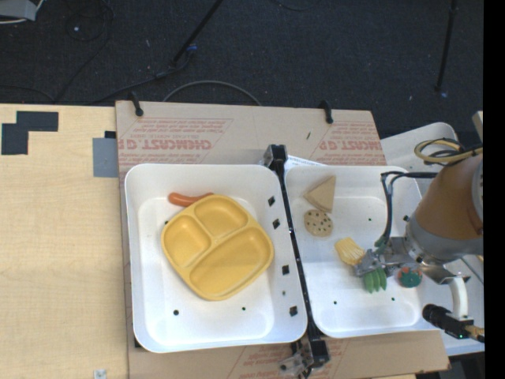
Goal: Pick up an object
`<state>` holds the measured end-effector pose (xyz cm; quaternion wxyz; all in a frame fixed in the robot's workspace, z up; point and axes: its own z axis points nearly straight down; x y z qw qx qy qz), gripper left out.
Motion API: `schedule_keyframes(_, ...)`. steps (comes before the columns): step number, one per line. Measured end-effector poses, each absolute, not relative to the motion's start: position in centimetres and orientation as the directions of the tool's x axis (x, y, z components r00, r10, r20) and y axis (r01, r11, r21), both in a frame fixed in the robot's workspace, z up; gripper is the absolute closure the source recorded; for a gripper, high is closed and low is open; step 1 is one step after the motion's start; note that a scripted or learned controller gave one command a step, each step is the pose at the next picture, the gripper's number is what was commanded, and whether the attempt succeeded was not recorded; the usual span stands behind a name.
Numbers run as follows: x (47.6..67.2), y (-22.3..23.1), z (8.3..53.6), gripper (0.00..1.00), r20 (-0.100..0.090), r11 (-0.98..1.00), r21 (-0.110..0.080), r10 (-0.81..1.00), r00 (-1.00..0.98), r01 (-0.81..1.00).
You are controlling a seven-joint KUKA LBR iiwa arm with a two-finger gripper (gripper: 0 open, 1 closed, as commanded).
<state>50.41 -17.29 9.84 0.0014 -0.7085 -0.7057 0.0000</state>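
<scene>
Dark carpeted floor [260,38] with loose cables fills the upper part of the view. Below it, a light wooden bench top [55,251] carries black square markings at its upper left. A cardboard sheet [237,136] lies under the bins; its printing reads upside down from here and I cannot make it out with confidence.

Left bin [150,306]: a yellow three-compartment plate [217,247] sits tilted near the centre, with an orange sausage-shaped piece [188,198] touching its upper left rim.

Right bin [347,314]: a tan wedge [322,193] near the top, a round brown cookie [319,224] just below it, a yellow corn-like piece [348,251] lower down. A green item [376,280] lies just beside the corn, at the gripper; its long axis runs roughly up-down in the view, ribbed end toward the near rim. A small red-and-teal object [409,275] sits to its right.

The arm [450,204] reaches in from the right. The gripper [379,265] is down at the top of the green item. Whether the claw is spread or pinching cannot be told.
</scene>
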Motion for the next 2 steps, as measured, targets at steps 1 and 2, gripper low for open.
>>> schedule_keyframes(1, 50.3, -17.9, 14.2, 1.0, 0.0, -0.005, 0.001, 1.0, 0.005, 1.0)
schedule_keyframes(2, 51.0, -17.7, 20.3, 1.0, -0.001, 0.002, 0.004, 1.0, -0.002, 1.0)
